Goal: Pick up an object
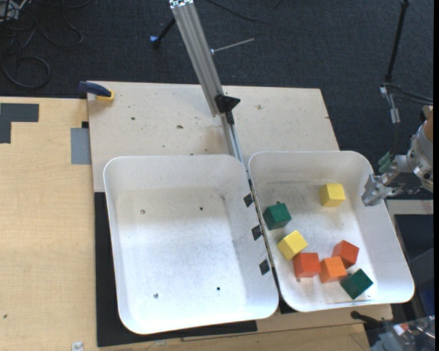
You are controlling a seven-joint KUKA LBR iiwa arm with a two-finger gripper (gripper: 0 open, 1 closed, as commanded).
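Note:
The right bin (pixel 314 168) holds several small cubes. A yellow cube (pixel 333 194) lies near its far right side, and a dark green cube (pixel 276 214) sits near the divider. Toward the front lie a second yellow cube (pixel 292 244), a red-orange cube (pixel 306 265), an orange cube (pixel 332 268), a red cube (pixel 345 252) and a green cube (pixel 356 283). My gripper (pixel 373 191) hangs at the bin's right rim, to the right of the far yellow cube. Nothing shows between its fingers.
The left bin (pixel 175 240) sits beside the right one, with black clips (pixel 253 232) along the shared edge. A slanted aluminium post (pixel 201 57) rises behind the bins. A yellow and blue clamp (pixel 96 91) lies at the bench's far left corner.

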